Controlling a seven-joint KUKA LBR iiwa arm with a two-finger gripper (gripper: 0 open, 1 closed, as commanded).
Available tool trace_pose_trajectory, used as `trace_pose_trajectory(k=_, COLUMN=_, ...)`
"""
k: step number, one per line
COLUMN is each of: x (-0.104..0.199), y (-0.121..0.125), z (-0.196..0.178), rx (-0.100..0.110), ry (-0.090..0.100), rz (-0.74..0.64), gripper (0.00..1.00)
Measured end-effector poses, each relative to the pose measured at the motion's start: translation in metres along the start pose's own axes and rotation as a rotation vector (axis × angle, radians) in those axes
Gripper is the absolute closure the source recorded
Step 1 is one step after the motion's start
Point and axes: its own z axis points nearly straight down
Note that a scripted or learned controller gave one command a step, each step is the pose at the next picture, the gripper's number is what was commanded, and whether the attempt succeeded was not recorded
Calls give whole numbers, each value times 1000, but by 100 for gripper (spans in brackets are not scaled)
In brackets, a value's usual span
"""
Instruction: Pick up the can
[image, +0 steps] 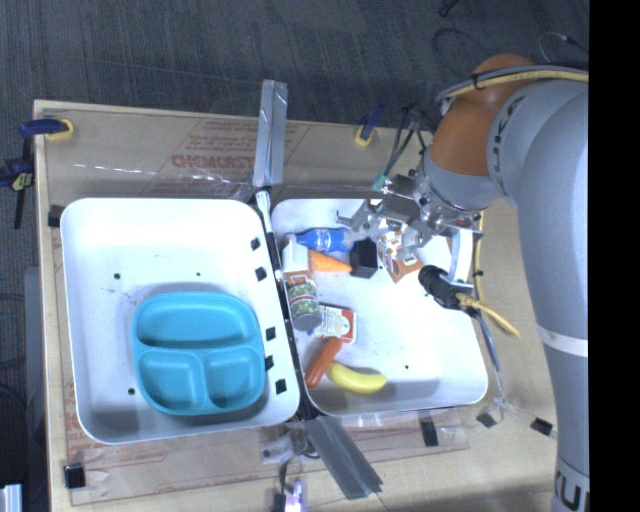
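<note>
A: So, starting from the near edge, what sits around the target?

B: Nearest in the right bin (455, 385) lies a banana (358, 379), with an orange-red stick (320, 362) touching its left end. Just beyond them is the can (303, 303), close against the bin's left wall, with a red-and-white packet (341, 322) just beside it on the right.

A: How does the can look?

B: It is a small cylinder with a green and pale label and a darker, shiny near end. It seems to lie on its side, lengthwise along the wall, though I can't be sure of that.

A: And farther back?

B: An orange piece (328, 263) and a blue bottle (325, 240) lie beyond the can. The gripper (395, 250) hangs over the far part of the bin, well apart from the can, with a small orange carton (403, 265) right at it. I cannot tell whether the gripper is closed, open or clamped on anything.

A: What would a good approach take?

B: In my judgement, it should travel left and nearward, then descend over the can's middle with the grip set across its width. The wall leaves little room on one side and the packet crowds the other, so a centred, straight-down descent matters. A round body may roll, so closing squarely should help.
</note>
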Motion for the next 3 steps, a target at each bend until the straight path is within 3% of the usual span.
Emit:
trace_pose_trajectory(k=1, x=-27, y=-2, z=117, rx=4, ry=-1, rz=115, gripper=0)
trace_pose_trajectory(k=2, x=-44, y=12, z=26, rx=0, ry=0, rz=167, gripper=0)
trace_pose_trajectory(k=3, x=-30, y=35, z=130, rx=-3, ry=-1, rz=185, gripper=0)
